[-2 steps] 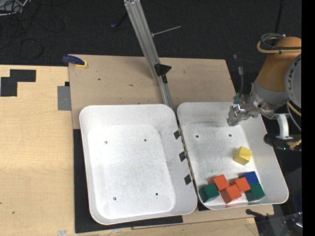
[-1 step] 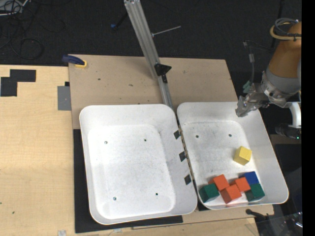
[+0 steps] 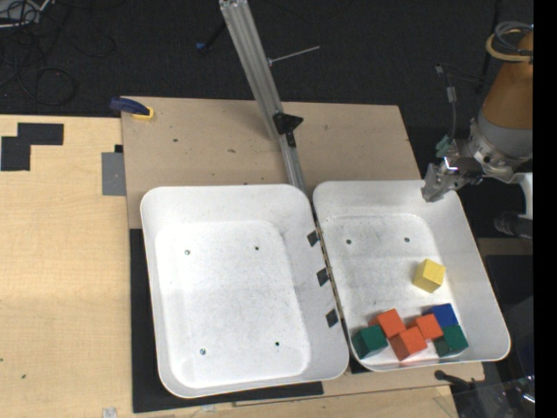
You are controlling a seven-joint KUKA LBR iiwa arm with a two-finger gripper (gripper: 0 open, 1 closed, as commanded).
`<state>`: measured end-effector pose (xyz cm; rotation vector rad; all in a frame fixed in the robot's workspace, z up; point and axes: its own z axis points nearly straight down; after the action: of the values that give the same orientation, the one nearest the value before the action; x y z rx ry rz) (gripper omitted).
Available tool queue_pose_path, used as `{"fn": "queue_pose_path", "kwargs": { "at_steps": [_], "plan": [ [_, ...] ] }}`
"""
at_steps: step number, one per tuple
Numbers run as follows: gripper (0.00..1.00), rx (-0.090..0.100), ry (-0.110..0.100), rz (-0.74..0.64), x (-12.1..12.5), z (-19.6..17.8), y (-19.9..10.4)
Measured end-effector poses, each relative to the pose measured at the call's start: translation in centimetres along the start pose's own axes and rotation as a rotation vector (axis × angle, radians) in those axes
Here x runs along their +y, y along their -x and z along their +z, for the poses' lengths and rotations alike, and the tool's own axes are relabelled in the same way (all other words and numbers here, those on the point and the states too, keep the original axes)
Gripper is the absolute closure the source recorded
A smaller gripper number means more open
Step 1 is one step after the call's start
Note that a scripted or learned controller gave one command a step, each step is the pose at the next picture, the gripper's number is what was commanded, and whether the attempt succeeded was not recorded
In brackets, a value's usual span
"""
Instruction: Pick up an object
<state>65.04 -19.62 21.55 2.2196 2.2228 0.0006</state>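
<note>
Taking the right bin point(image 3: 487, 259) as the landmark, the nearest things are the blocks packed into its near corner. A green block point(image 3: 372, 340) lies at the near-left end of this group, and beside it are an orange block point(image 3: 391, 321), a second orange block point(image 3: 407, 344) and a third orange block point(image 3: 428, 326). A blue block point(image 3: 445, 314) and a dark green block point(image 3: 451, 344) close the group toward the near-right rim. They touch each other, so a grasp there is crowded.

A little farther into the same bin, the yellow block point(image 3: 428, 275) stands alone, apart from the group and close to the right wall. I judge it the easiest object to pick, because there is free floor on all its sides.

Farther still, over the far-right corner of the right bin, hangs the end effector point(image 3: 439, 181). It is just above the rim, and I see nothing between its fingers; if they are spread or closed, I cannot tell at this size.

So the relation that matters: the yellow block lies from the end effector toward the near side of the bin, almost straight along the right wall. The block looks nearly cubic, with no clear long axis.
</note>
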Motion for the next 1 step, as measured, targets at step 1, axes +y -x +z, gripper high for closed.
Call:
{"fn": "queue_pose_path", "kwargs": {
  "at_steps": [1],
  "plan": [
    [1.00,0.003,-0.002,-0.003,-0.07,-1.17,-5.60]
  ]
}}
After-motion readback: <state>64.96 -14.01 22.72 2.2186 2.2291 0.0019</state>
